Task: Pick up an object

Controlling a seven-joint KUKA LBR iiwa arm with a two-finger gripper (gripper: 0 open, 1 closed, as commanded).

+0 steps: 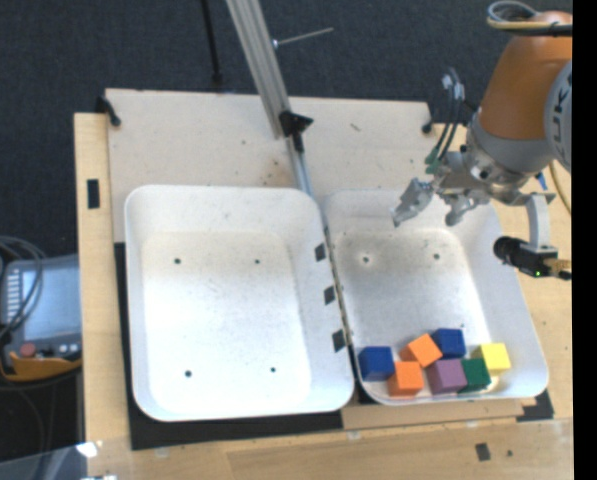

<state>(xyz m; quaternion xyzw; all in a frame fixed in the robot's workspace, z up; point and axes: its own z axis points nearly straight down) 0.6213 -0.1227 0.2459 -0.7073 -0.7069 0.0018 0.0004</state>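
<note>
- Two white bins sit side by side on the bench [228, 133]; we count seven small blocks, all in the right bin [398, 288], bunched against its near rim.
- Block cluster, left to right as we see it: a blue block [376, 361], an orange block [408, 377] with a second orange block [424, 349] just behind it, a purple block [445, 375], a dark blue block [450, 342], a green block [476, 372] and a yellow block [495, 356]. They touch or nearly touch one another.
- The yellow block lies close to the right bin's right wall; the front row sits just beside the near edge.
- We note the far half of the right bin as bare floor, speckled, with open room between the blocks and the far wall.
- The left bin [228, 298] shows only bare speckled floor.
- The gripper [433, 206] hangs over the far rim of the right bin, well apart from the blocks.
- Its fingers [411, 204] are spread apart, with nothing between them.
- The arm [523, 88] enters from the right, orange band above the wrist.
- A slanted metal rail [263, 58] crosses the far side of the bench and ends near the gap between the bins.
- Off the bench's left edge we see a pendant [38, 313] with cables.
</note>
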